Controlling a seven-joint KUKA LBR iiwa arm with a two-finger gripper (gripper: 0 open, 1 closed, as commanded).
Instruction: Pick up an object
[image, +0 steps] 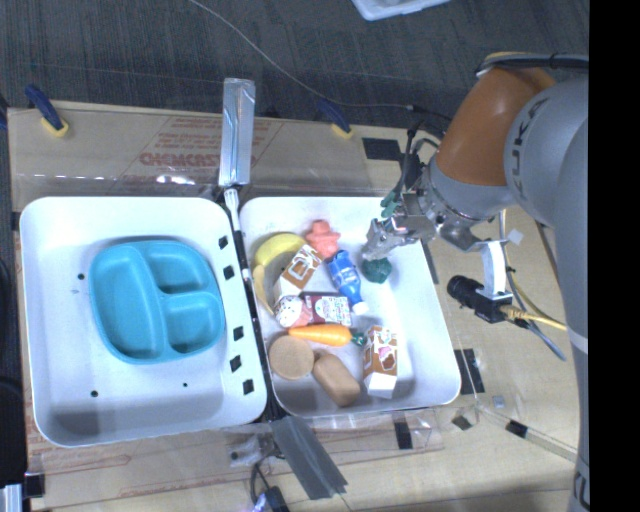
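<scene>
Where the right bin (445, 345) lies nearest the camera, a small carton (381, 361), a brown loaf-shaped piece (337, 379) and a tan disc (291, 356) are found. Behind these, a carrot (321, 334), a blue bottle (345, 275) and a banana (268, 256) are seen. A dark green object (376, 268) is positioned at the tips of the hand (384, 243); whether it is grasped cannot be determined. A blue tray (158, 298) is contained in the left bin (50, 330).
</scene>
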